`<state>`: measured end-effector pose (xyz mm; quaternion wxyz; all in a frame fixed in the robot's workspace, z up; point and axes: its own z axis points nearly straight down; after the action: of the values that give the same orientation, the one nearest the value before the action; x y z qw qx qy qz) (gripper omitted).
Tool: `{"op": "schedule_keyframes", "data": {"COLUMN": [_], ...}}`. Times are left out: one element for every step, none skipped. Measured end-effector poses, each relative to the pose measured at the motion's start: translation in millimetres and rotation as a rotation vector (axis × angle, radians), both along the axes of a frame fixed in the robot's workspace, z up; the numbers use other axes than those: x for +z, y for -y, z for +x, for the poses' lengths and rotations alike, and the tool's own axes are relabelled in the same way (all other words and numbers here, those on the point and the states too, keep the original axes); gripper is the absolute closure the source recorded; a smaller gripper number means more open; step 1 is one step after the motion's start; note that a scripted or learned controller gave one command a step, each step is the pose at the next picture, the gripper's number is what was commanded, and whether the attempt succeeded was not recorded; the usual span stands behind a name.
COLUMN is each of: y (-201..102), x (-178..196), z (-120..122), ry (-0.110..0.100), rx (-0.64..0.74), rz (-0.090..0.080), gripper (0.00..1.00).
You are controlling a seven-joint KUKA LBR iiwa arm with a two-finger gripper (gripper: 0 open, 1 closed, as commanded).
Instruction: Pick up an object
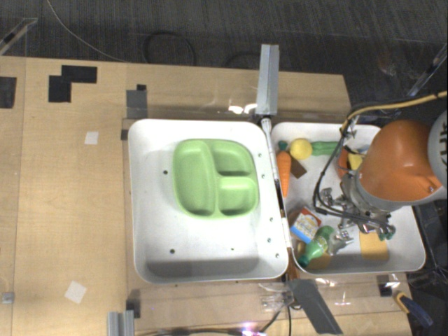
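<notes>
Gripper (pixel 348 231) sits low in right bin (pixel 417 259); finger state cannot be told; green bottle (pixel 318 242) lies just leftward, slanted

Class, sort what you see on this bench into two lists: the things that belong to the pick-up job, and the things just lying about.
Part of the job:
- gripper, low over the right bin
- carrot
- lemon
- green bottle
- small printed packet
- tan block

Just lying about:
- green divided tray in the left bin
- black cable behind the bench
</notes>
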<state>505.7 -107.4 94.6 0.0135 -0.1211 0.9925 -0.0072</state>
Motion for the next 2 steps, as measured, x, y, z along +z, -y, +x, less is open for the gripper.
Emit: {"op": "schedule_keyframes", "data": {"y": [24.2,70.9], "x": [-3.5,-3.9], "z": [-2.8,-2.3], "ry": [-0.008,-0.011], "rx": [0.145,0.379], "rz": [0.006,-0.001], "gripper": [0.0,0.0]}}
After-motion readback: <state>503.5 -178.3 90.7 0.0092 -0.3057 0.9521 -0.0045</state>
